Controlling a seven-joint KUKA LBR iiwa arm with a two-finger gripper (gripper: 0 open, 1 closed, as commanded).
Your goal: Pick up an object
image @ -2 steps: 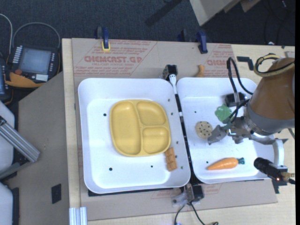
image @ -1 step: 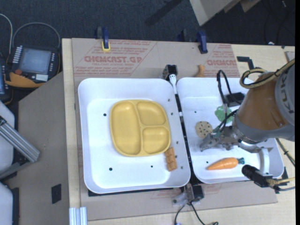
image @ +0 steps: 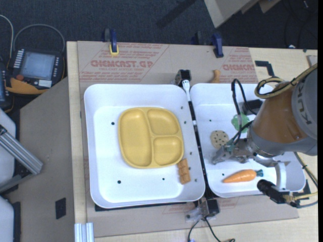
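- The arm (image: 282,117) reaches in from the right and hangs low over the right bin (image: 212,96); its orange band covers much of that bin's far side.
- The claw (image: 225,154) sits just above the bin floor, between a small brown disc with holes, something like a cookie (image: 218,137), and a toy carrot (image: 240,176); the grey tips look close together with nothing visible between them, but from this angle I cannot tell whether the claw is clenched or released.
- The carrot lies on its side near the front wall of the right bin, green stub pointing right, just beside the claw and apart from it; the cookie lies flat a little further back, also untouched as far as I can see; a green thing (image: 239,121) peeks out from behind the wrist.
- The left bin (image: 101,150) holds a yellow divided plate (image: 150,136) in its middle and a small brown ridged piece (image: 183,171) just off the plate's front corner; the arm is well apart from both.
- To my eye the step in hand is the reach and descent; nothing is lifted.
- The next move calls for centring the claw over one thing, most likely the carrot or the cookie, straddling it, closing firmly, then rising straight; the carrot's rounded body may roll away.
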